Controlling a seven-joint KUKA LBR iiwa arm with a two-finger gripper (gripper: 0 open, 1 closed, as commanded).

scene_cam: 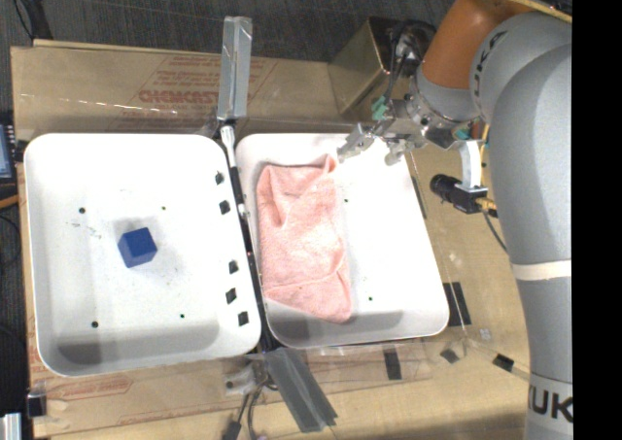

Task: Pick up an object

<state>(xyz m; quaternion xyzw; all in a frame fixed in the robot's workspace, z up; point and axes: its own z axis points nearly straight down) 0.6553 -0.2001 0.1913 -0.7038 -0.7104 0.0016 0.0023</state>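
The grey arm with its orange band (525, 137) filled the right side of the frame, bending in toward the upper middle. The brown cardboard-covered bench (117, 79) carried two shallow white bins side by side. The left white bin (58, 234) took up the left half of the frame; the right white bin (398, 263) sat just beside it at centre. A crumpled pink cloth (301, 239) lay along the left part of the right bin, from its upper edge down toward its lower edge. The gripper (374, 142) hung over the upper rim of the right bin, near the cloth's upper right corner; whether its jaws were open or closed could not be told. A small blue cube (137, 246) rested in the middle of the left bin.
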